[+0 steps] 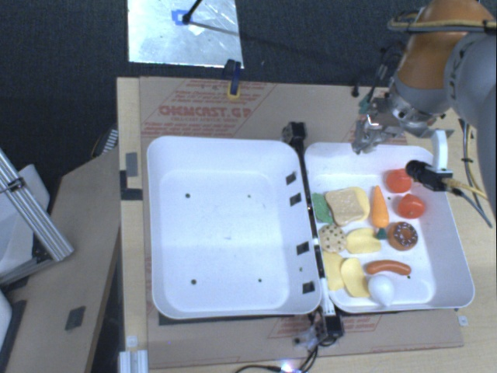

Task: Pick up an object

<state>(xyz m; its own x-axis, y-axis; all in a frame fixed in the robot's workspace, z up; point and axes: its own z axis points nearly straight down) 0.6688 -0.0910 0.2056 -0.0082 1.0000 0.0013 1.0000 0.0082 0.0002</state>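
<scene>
Two white bins side by side on the desk (194, 99): left bin (225, 224) mid-frame, right bin (446, 274) toward lower right. Packed into the right bin: bread slice (346, 204), carrot (378, 207), two tomatoes (398, 180) (411, 206), donut (403, 235), sausage (387, 267), cookie (333, 238), a few yellow pieces (362, 242), white egg-ish thing (381, 289), something green (319, 207) at the bread's left edge. Tool (363, 144) up at the right bin's far edge, upper right of frame, hanging off the grey-and-orange arm (443, 37). Can't tell whether released or clenched (too small and blurry). Well apart from the food, touching none of it. Foil-looking sheet (185, 22) at upper left.
</scene>
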